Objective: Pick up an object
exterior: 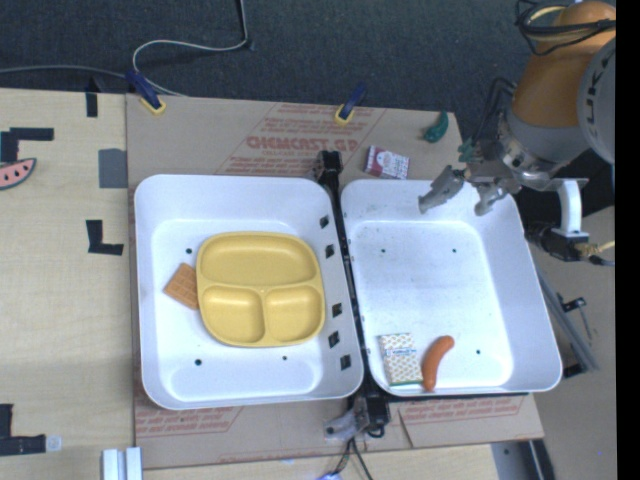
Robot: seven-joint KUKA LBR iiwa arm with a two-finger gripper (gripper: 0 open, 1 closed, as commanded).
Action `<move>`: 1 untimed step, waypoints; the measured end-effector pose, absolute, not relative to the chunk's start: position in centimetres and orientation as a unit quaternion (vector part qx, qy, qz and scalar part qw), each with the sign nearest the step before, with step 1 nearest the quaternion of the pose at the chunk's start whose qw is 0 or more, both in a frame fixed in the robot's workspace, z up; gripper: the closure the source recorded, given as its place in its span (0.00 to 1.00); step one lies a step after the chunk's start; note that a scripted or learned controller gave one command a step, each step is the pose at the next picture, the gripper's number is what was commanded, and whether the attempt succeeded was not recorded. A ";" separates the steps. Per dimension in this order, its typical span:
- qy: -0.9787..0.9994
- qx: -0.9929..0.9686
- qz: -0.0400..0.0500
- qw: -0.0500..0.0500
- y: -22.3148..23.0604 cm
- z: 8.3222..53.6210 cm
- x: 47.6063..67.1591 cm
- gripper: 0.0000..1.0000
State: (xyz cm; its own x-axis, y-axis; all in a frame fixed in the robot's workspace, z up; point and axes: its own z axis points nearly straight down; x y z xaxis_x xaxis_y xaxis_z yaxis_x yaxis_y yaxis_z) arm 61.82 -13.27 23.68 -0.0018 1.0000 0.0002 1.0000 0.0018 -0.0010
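— Where's your gripper?

— I see the gripper [462, 196] over the far edge of the right bin [520, 268], fingers spread apart with nothing between them.

— And something to pick?

— I have an orange sausage [435, 361] lying near that bin's front wall, just beside a small printed packet [400, 357]. Both are well apart from the gripper. In the left bin [160, 218] sits a yellow divided tray [262, 288] with a brown cracker [182, 286] tucked at its left side.

Two smooth white plastic bins [300, 388] sit on matt brown cardboard [290, 138]; the yellow divided tray [262, 288] looks like satin plastic.
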 end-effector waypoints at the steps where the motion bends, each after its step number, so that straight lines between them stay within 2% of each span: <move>1: -0.707 -0.708 0.002 0.001 -20.2 13.3 56.1 0.00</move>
